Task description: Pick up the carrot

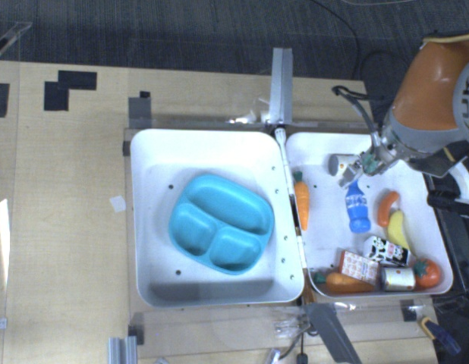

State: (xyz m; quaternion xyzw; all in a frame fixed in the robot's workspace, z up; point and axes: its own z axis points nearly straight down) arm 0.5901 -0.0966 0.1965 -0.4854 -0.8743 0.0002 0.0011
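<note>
I'm watching the arm (439, 89) reaching in from the right over the R bin (322, 154). Gripper (354, 171) is hovering above the bin's upper middle, just above the cap of the blue bottle (357, 209). The fingers look slightly parted w/ nothing between them, though res. is poor.

The carrot (301, 202) is lying lengthwise against the R bin's left wall, green top pointing to the far side, well apart from the gripper.

Other items sitting in the R bin: banana (398, 228) beside an orange piece (386, 206), a black-and-white carton (388, 252), a small patterned box (357, 265), a silver can (398, 278), a tomato (427, 273), a second carrot-like veg (347, 282) along the near wall.

The L bin (151, 203) is holding a blue divided plate (219, 223).
</note>
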